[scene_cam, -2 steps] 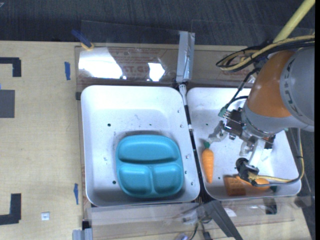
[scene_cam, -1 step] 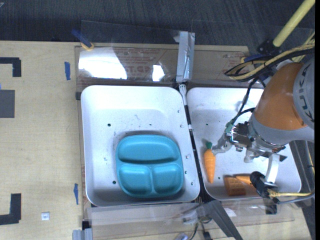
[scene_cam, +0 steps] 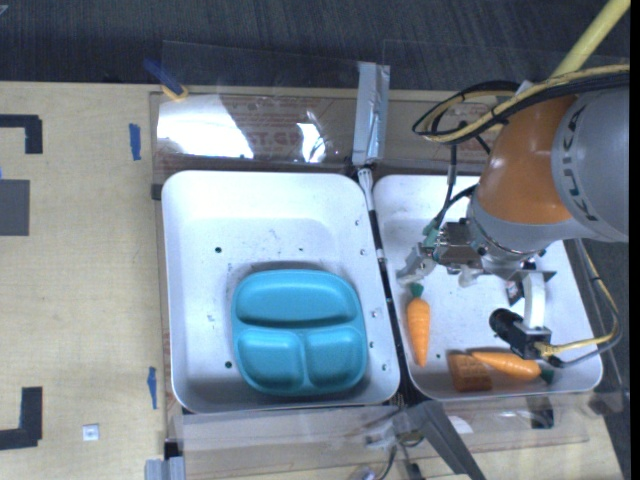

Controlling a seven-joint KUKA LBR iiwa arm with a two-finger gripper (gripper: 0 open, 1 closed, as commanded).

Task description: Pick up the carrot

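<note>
The two-finger gripper [scene_cam: 470, 265] hangs over the right white bin [scene_cam: 590, 368]; if it is open, I cannot tell. The orange carrot [scene_cam: 418, 330] lies just beside the bin's left wall, apart from it.

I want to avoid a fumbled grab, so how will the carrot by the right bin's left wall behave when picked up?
The carrot looks like a stiff, glossy toy, so probably light and somewhat slippery. Its rounded, tapered body may roll or pivot on the bin floor if nudged.
</note>
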